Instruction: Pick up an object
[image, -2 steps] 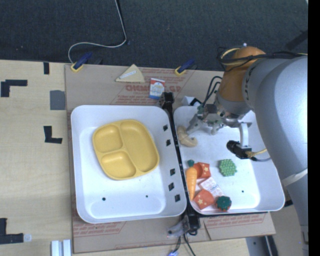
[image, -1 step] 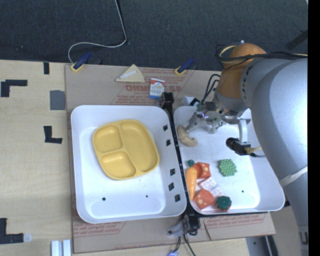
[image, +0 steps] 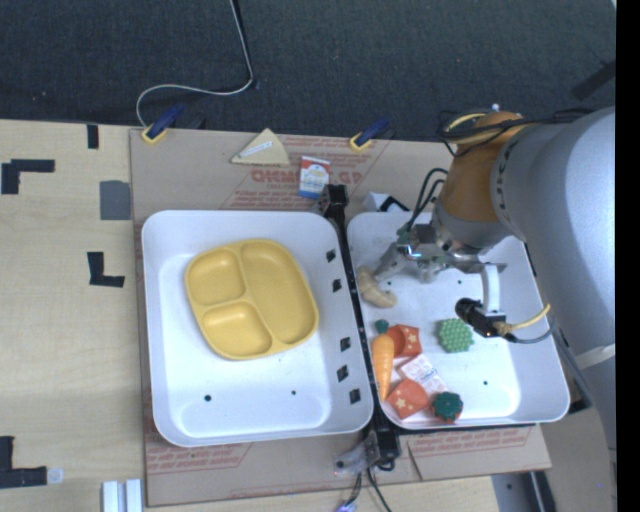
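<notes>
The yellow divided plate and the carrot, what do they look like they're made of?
The yellow divided plate looks like moulded plastic with a smooth, slightly glossy finish: even colour, rounded compartment ridges. The carrot also seems to be plastic, probably a toy: uniform orange, smooth surface. Neither can be confirmed by look alone.

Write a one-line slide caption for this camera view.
KUKA arm's pincer reaches into the right bin near a beige piece, above the carrot; a yellow divided plate sits in the left bin.

Arm cut off at right edge; pincer fingers indistinct.
</notes>
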